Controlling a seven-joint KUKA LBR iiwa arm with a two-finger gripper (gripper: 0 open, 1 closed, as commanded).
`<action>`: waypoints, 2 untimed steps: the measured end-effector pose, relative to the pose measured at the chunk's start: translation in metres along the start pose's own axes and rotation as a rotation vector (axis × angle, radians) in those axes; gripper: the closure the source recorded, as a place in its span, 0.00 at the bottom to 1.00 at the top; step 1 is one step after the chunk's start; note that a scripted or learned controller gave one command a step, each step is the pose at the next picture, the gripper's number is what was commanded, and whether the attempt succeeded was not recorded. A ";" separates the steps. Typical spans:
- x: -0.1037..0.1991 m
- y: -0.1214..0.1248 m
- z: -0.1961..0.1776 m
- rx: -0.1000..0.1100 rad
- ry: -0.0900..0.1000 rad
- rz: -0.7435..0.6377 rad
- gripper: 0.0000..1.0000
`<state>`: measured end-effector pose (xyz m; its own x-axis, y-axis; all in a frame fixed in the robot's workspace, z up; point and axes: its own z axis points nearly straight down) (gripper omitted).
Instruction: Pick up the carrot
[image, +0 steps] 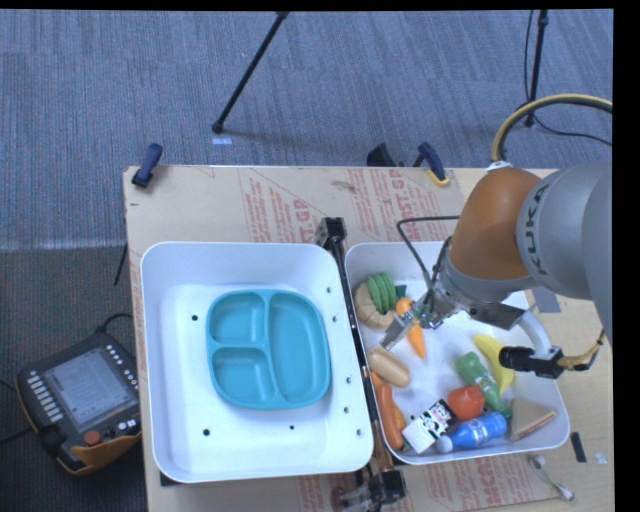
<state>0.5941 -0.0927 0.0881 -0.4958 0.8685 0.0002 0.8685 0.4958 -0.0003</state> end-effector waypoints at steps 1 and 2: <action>0.000 0.000 0.000 0.000 0.000 0.000 0.00; 0.000 0.000 0.000 0.000 0.000 0.000 0.00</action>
